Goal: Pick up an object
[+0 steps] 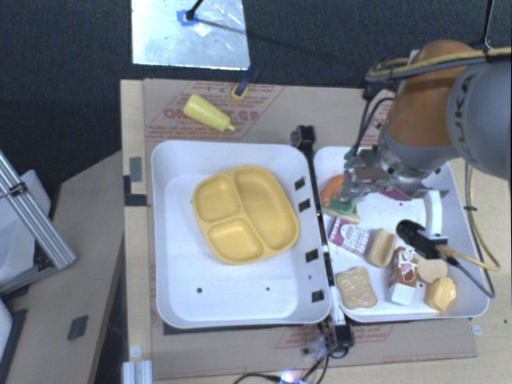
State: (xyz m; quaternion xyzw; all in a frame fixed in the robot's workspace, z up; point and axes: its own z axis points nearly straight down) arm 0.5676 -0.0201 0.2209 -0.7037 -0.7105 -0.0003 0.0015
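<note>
STEP: approach | gripper (350, 189) low over orange-green item (338, 199), right bin (468, 294) (upper left) | GRIP: cannot tell | NEXT: close, then lift

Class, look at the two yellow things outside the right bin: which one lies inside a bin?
The yellow compartment tray lies in the left bin; the yellow bottle lies on the cardboard behind it.

arm: enters from right, bent downward | gripper (350, 189): low, pointing down
</note>
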